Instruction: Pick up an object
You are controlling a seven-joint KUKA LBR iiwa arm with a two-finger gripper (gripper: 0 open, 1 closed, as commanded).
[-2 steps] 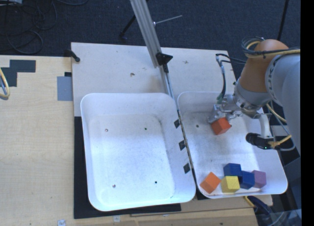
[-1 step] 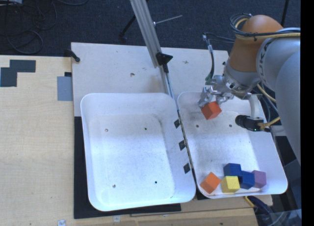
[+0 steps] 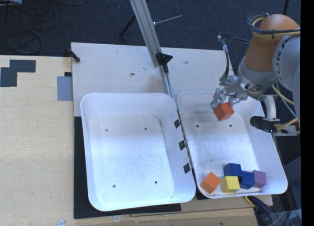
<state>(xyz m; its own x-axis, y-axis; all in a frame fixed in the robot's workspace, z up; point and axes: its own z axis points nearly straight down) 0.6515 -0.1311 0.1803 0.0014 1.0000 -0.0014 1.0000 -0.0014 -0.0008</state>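
A red-orange cube (image 3: 224, 111) hangs above the right bin (image 3: 260, 141), near that bin's far edge, and my gripper (image 3: 223, 101) is shut on it from above. The cube is lifted off the bin floor and tilted a little. At the bin's near end lies a cluster of cubes: an orange one (image 3: 210, 182), a yellow one (image 3: 229, 184), two blue ones (image 3: 232, 170) (image 3: 247, 179) and a purple one (image 3: 259, 178).
The left bin (image 3: 98, 146) lies beside the right one, with black clips along the shared rim. A slanted aluminium post (image 3: 147, 34) rises behind the bins. A black cable and connector (image 3: 262, 122) hang at the right bin's right side.
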